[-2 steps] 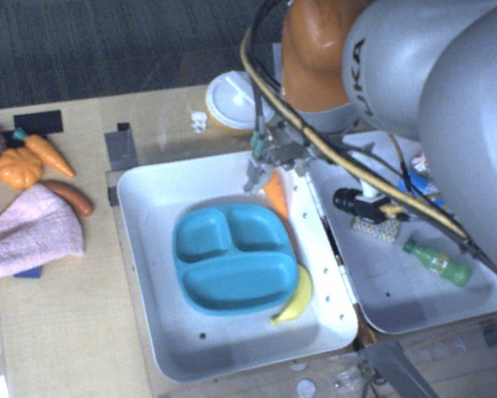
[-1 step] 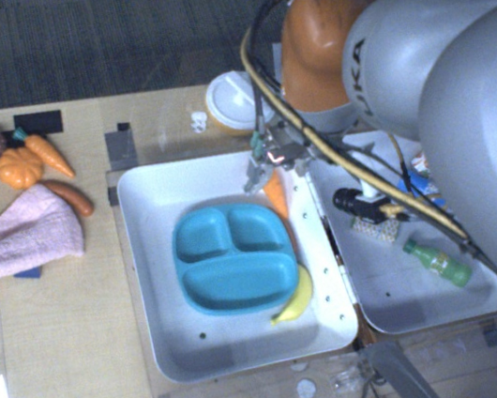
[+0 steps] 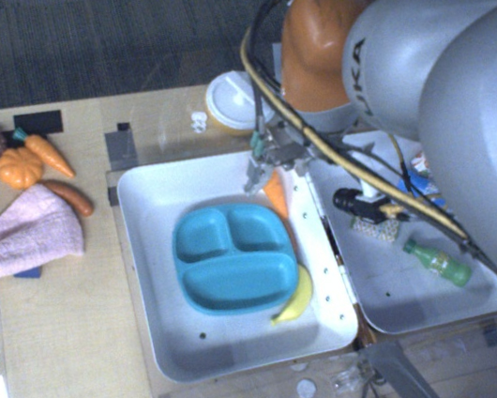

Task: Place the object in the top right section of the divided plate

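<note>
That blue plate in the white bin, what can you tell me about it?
The blue divided plate looks like smooth moulded plastic, rounded-rectangular, with raised ridges splitting it into two smaller sections at the top and one wide section below. All three sections look bare. It lies flat on the floor of the left white bin, roughly central. A yellow banana curves against its lower right corner, and an orange carrot-like piece sits just off its upper right corner.
</note>
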You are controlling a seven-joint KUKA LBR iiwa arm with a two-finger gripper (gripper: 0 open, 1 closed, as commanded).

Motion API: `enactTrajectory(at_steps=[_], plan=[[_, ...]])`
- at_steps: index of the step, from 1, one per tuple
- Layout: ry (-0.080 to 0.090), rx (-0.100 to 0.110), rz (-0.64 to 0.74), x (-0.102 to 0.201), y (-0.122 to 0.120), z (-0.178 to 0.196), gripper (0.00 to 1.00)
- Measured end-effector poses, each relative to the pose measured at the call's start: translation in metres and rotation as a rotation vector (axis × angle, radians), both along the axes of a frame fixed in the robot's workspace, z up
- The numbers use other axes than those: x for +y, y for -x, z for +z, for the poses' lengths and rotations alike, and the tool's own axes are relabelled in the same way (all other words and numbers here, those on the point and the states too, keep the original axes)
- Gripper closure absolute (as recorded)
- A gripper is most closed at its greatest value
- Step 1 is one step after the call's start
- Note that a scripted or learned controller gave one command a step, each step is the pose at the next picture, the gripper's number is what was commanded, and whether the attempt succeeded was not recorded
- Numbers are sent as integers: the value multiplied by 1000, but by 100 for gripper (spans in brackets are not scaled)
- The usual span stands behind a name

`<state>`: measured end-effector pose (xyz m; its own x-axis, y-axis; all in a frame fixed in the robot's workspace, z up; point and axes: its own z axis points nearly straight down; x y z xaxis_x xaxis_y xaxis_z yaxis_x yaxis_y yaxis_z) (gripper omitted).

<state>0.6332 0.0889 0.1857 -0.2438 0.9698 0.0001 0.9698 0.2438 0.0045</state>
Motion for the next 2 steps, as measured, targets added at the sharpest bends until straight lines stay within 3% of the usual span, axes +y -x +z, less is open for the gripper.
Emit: enactTrajectory(at_steps=[2], plan=[[0, 0, 0, 0, 0, 0, 0]])
